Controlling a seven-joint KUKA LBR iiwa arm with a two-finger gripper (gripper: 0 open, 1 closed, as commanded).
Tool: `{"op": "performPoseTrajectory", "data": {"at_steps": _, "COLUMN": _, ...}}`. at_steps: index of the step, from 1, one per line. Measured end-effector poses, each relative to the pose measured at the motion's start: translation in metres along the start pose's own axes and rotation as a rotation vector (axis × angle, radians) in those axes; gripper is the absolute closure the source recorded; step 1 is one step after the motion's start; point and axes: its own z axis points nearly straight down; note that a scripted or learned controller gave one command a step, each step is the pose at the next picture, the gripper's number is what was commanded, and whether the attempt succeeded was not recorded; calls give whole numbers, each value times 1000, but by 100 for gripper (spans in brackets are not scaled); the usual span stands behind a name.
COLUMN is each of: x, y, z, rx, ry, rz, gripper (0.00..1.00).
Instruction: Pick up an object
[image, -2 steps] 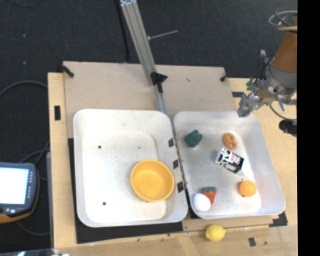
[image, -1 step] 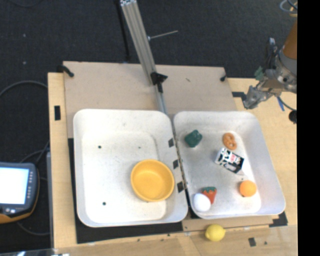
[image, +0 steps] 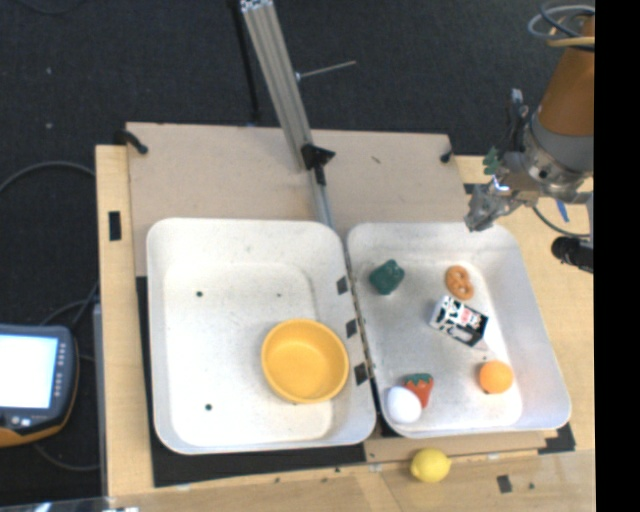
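Note:
My gripper hangs over the far right corner of the right bin, above its rim, with nothing visible in it. In that bin lie a green object, a brown round piece, a black-and-white carton, an orange ball, a red-and-green piece and a white egg shape. The brown piece is the nearest to the gripper, below and a little left of it.
The left bin holds a yellow bowl. A yellow lemon lies on the bench in front of the right bin. A slanted metal pole rises behind the bins. A screen device sits at the far left.

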Motion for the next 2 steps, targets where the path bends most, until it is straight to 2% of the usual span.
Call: {"op": "performPoseTrajectory", "data": {"at_steps": 2, "x": 99, "y": -12, "z": -7, "rx": -1, "ry": 3, "rz": -2, "gripper": 100}}
